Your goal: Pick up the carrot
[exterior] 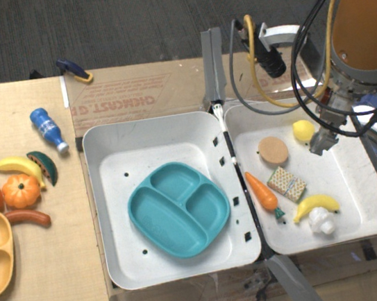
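Lying slantwise against left wall of right shallow white bin (349, 171): orange plastic carrot (260, 190), topside staying exposed for grasping. Hovering well apart, upper right: grey gripper (324, 139), opening impossible to tell.

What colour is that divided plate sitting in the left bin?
Teal blue all over, plain with no pattern. The divided plate shows clearly in the camera view.

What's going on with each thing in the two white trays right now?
carrot: lying in right bin, untouched
gripper: above right bin, beside lemon
lemon: resting in right bin
banana: lying against a white object
teal plate: flat in left bin
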`<state>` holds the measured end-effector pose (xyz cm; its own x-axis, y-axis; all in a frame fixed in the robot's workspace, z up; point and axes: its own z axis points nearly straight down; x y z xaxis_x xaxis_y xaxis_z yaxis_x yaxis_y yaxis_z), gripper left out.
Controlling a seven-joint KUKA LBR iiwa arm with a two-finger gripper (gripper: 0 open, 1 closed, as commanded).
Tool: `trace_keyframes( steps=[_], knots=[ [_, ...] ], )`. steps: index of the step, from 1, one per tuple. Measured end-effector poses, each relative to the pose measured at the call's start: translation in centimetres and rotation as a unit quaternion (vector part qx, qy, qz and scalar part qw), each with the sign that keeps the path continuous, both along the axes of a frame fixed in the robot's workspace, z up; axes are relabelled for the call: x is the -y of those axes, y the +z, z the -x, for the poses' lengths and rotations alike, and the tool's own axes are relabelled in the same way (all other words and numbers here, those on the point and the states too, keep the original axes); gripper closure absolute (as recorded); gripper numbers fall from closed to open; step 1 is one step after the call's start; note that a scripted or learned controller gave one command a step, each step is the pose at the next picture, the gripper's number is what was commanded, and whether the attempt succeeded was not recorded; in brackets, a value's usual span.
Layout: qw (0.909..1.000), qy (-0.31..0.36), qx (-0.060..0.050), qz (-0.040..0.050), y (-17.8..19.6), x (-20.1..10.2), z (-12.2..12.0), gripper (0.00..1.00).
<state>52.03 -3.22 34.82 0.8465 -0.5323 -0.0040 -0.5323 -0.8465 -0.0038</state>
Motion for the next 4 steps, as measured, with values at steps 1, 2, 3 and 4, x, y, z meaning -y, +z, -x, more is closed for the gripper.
trace_keyframes(
  steps=[1,2,3,4],
  knots=[
    [0.9997,0.026,-0.002,0.0002,-6.4,-1.8,1.7,1.00],
    [1.0000,-0.009,0.000,0.0000,1.4,6.5,1.9,1.00],
    [0.9999,-0.013,-0.002,0.0005,-10.6,4.0,1.3,1.00],
    [0.9972,0.075,-0.002,0.0006,-15.8,2.3,2.9,1.00]
  ],
)
